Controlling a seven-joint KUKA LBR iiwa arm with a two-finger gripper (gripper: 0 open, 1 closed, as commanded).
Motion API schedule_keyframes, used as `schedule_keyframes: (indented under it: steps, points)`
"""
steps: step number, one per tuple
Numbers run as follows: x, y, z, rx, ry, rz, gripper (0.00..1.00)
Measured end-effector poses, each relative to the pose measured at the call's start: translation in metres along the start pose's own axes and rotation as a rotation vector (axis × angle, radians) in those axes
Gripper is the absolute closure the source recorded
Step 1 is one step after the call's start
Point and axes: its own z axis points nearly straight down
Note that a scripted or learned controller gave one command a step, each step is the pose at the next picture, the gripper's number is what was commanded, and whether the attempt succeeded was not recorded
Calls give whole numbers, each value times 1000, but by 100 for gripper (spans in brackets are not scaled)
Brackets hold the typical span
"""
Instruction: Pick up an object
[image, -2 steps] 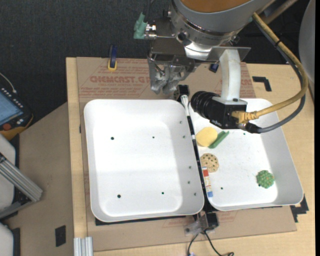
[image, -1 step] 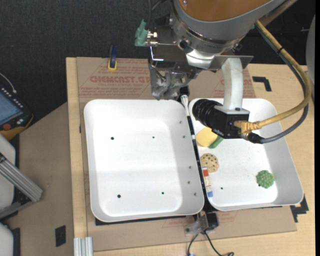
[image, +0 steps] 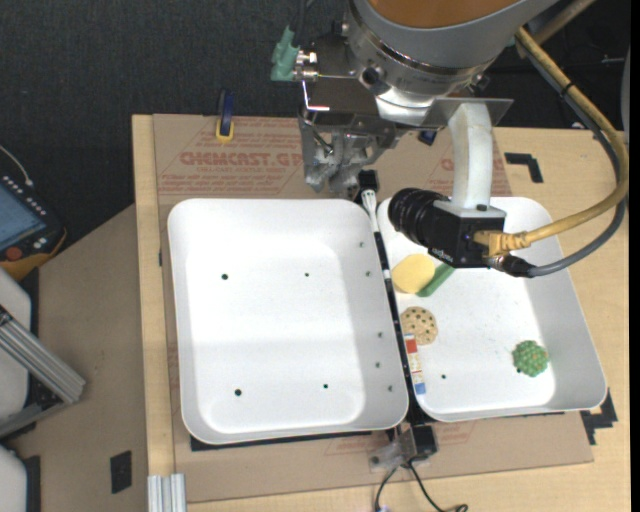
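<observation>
Yellow object (image: 411, 272) is partly hidden under black camera housing (image: 440, 228).

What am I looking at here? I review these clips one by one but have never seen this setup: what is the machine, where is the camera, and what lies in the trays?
One fixed camera looks down at a slant on a bench. The grey machine with the orange band is a robot arm, entering from the right. Its pincer hangs above the far edge of the bins; nothing shows between its fingers. A black cylinder is mounted on the arm. Two shallow white trays sit side by side: the left bin and the right bin. The right one holds a yellow piece touching a green strip, a speckled cookie and a green bumpy ball.
</observation>
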Motion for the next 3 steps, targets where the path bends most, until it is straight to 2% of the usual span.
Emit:
schedule_keyframes:
  steps: [3]
  points:
    - [2,1,-32,-7,4,-3,100]
